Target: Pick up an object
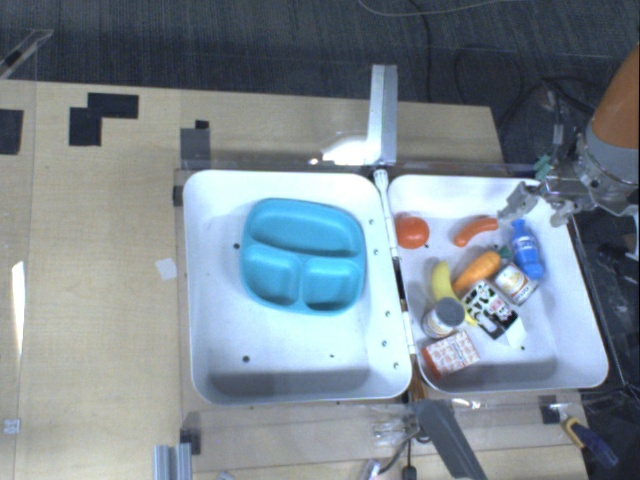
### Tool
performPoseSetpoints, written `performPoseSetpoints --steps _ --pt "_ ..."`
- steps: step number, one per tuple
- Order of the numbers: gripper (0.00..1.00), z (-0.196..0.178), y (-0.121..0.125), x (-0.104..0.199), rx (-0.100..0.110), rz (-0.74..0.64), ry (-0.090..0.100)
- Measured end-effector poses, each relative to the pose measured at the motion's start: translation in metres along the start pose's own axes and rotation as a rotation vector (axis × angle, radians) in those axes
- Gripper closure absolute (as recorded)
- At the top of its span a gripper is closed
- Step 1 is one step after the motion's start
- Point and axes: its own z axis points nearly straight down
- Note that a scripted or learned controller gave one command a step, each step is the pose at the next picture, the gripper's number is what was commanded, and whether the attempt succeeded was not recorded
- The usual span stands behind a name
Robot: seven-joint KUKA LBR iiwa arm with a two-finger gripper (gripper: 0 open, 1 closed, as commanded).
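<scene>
gripper [545, 196] above right bin [590, 353], holding nothing

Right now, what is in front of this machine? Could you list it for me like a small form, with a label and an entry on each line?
left bin: holds a blue divided tray
right bin: holds a heap of small things
round item: orange tomato, near the divider
long items: carrot, banana, orange sausage
containers: blue bottle, can
flat item: red patterned box, at the near edge
gripper: over the far right corner of the right bin, above the blue bottle
</scene>
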Motion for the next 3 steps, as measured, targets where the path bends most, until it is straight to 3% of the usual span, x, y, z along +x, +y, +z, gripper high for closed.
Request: performPoseSetpoints --steps 1,2,3 --pt "0.0 0.119 0.013 -0.027 -0.005 0.039 -0.001" --pt "1.0 0.107 0.016 -0.026 -0.01 0.034 -0.002" --pt "1.0 0.006 0.053 0.034 -0.004 0.004 -0.001"
